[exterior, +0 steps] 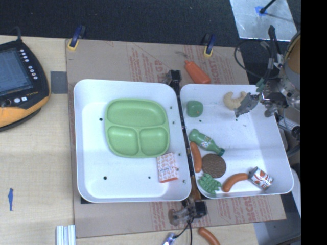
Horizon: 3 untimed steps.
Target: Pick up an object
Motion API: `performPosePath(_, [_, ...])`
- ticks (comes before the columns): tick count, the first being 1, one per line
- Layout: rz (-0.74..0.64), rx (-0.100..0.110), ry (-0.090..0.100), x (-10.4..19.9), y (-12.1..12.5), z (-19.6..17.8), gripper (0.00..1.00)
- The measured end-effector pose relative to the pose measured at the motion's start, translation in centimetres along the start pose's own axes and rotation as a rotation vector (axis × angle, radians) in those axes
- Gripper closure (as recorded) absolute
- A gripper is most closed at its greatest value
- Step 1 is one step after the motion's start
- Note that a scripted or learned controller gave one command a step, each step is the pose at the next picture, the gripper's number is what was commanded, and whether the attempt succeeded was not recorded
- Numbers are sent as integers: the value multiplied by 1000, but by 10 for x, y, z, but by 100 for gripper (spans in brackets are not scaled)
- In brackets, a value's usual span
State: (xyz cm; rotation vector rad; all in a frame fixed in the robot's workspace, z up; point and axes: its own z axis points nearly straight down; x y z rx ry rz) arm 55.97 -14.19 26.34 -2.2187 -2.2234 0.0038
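Note:
My gripper (257,108) hangs over the upper right part of the right bin (265,137), open, with nothing between its fingers. A beige curved piece (234,100) lies just to its left, apart from it. Further left in that bin is a green round piece (194,108). Below lie a green bottle (205,141), an orange sausage (195,157), a brown disc (213,165), a green leafy piece (208,182), a second orange sausage (234,181) and a small can (260,178).
The left bin (89,152) holds a green divided plate (137,126) and a small red-and-white packet (167,167). An orange carrot (196,72) lies behind the bins, another orange piece (209,235) in front. A control pendant (20,80) sits far left.

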Motion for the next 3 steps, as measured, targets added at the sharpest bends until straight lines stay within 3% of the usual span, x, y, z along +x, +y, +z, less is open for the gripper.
performPosePath(1, [-1,5,2,-70,95,131,0])
performPosePath(2, [-2,-1,2,-23,97,48,0])
performPosePath(3, [-5,3,1,62,78,70,0])
